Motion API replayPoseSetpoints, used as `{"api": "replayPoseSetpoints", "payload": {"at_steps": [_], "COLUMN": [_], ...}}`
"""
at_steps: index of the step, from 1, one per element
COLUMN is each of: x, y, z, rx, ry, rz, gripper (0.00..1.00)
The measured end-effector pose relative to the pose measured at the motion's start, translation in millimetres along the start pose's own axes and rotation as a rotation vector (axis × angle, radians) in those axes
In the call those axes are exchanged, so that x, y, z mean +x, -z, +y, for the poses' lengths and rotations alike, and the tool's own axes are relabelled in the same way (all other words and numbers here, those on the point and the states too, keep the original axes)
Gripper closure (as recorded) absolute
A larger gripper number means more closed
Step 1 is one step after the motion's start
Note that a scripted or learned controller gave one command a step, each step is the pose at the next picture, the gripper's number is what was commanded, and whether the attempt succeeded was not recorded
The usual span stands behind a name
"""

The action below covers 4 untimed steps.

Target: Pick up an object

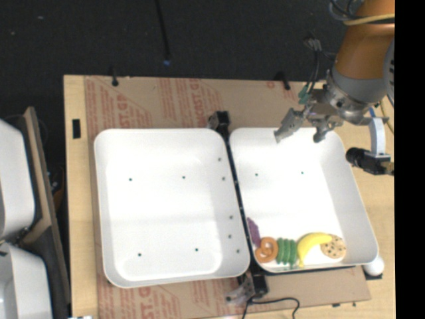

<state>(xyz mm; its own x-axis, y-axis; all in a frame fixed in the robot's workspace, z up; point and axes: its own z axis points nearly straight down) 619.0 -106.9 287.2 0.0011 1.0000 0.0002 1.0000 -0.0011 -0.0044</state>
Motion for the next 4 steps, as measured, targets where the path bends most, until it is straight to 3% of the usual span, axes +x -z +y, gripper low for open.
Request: {"api": "replayPoseSetpoints", "payload": {"at_steps": [1, 4], "x": [0, 3], "y": [3, -138], "z": [1, 13], "rx": [-0.005, -0.002], "ry": [0.0, 0.0], "rz": [0.0, -0.001], "gripper": [0.0, 0.0]}}
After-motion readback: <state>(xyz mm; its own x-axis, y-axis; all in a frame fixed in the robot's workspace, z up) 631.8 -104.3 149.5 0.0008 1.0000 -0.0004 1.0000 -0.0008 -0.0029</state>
